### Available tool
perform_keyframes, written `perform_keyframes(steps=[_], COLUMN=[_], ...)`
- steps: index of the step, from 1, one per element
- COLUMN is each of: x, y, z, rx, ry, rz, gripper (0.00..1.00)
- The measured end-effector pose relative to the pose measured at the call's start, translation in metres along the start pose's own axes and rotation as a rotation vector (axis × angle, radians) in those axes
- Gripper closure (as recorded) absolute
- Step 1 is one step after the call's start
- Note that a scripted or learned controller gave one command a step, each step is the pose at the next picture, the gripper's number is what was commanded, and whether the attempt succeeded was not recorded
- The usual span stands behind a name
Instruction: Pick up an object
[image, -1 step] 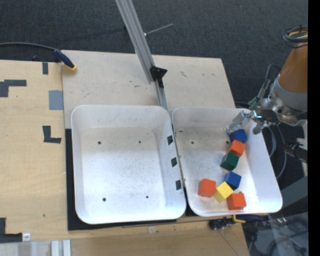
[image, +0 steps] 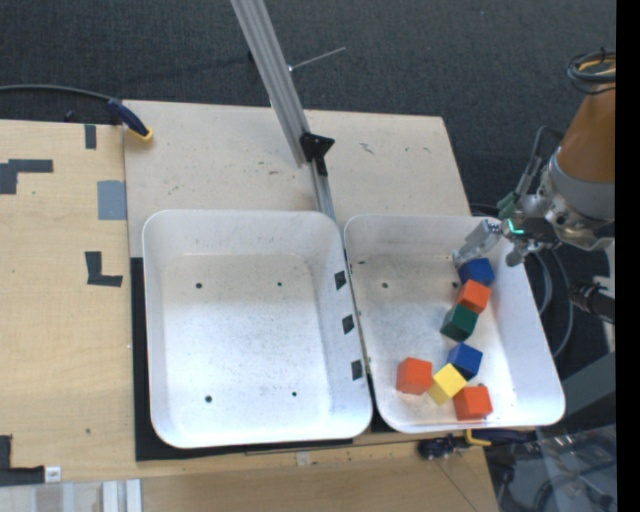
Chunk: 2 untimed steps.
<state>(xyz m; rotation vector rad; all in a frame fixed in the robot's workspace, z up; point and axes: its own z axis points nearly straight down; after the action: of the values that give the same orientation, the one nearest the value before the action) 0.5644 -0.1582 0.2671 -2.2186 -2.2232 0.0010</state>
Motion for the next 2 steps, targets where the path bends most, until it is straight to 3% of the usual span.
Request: perform_keyframes(steps=[2], x=[-0.003], y=[0.004], z=[0.110], rx=[0.007], ry=[0.001], rz=[0.000], gripper=[0.00])
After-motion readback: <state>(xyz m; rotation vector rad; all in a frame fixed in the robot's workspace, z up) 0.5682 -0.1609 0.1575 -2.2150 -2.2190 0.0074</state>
